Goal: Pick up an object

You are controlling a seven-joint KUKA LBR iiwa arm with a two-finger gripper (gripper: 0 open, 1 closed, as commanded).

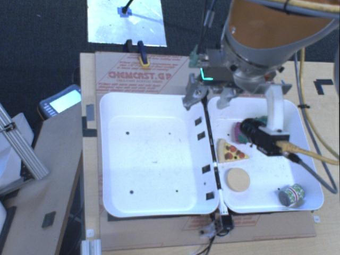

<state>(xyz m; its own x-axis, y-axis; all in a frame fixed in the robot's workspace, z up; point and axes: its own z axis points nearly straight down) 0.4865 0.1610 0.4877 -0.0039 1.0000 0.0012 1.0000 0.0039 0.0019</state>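
Above the bins' shared rim our claw hangs with fingers spread, gripping nothing; we see the pizza slice, round cookie and small can lying in the right bin.

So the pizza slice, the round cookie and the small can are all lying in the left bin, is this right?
Not quite. The camera view shows the pizza slice, the round cookie and the small can lying in the right bin, not the left bin.
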